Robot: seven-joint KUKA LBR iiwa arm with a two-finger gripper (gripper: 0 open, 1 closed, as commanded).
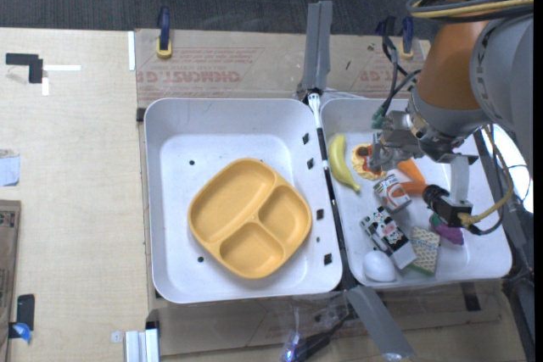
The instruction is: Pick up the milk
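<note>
The gripper (392,155) hung over the crowded milk carton (392,190); its jaws I couldn't read, so it might snag the carrot (411,169).

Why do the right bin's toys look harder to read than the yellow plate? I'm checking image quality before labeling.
In the camera view, the yellow plate lies evenly lit in the left bin with only soft shadows in its compartments; the arm shades part of the right bin, where the small crowded toys blur together; the claw is too indistinct to read.
</note>
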